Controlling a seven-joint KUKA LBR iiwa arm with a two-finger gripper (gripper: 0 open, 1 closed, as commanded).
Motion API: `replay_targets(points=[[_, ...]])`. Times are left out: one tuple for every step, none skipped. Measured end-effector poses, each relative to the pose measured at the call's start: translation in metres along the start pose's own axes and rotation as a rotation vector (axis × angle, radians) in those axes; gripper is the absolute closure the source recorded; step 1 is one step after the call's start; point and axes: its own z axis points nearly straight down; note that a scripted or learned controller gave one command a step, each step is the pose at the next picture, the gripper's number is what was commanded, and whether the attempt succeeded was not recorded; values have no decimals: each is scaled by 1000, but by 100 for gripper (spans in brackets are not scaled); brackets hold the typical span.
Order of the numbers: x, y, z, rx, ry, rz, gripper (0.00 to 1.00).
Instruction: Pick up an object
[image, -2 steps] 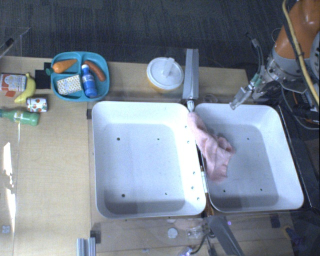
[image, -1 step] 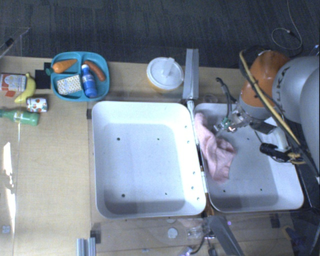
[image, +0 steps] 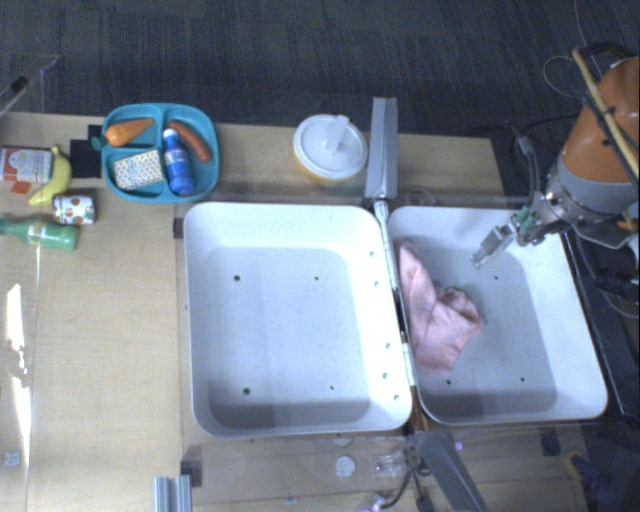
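Observation:
A crumpled pink cloth lies in the right bin, against its left wall. My gripper hangs over the upper middle of that bin, up and to the right of the cloth and apart from it. It stands open with nothing between its fingers. The grey arm with its orange band comes in from the right edge.
The left bin sits beside the right one, with a metal divider at the back between them. A white lidded cup and a blue tray of toy food stand behind the left bin. Small toys lie at the far left.

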Motion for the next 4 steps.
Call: replay_targets(points=[[21,-3,99,3,4,-240,0],[46,7,118,-8,-7,-317,0],[46,7,119,-8,-7,-317,0],[47,10,107,-14,-6,-317,100]])
